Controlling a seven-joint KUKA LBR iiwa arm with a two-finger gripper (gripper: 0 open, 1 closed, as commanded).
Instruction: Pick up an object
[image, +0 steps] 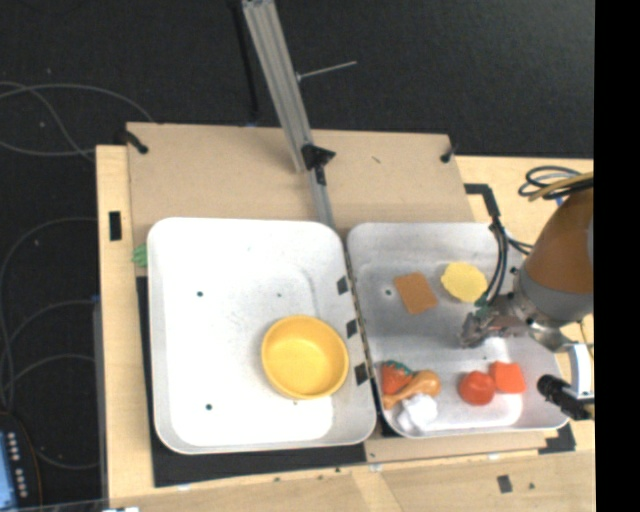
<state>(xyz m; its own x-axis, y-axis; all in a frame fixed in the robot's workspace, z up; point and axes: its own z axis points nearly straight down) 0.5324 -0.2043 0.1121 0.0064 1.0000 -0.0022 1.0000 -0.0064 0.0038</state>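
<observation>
A tan bench (240, 180) on dark floor bears 2 white bins (200, 270); the fingers (480, 330) are too blurred to tell their state.

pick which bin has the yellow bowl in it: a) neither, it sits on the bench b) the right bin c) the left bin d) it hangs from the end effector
c, since the yellow bowl rests on the floor of the left bin, near its right wall, while the right bin holds the smaller items.
</observation>
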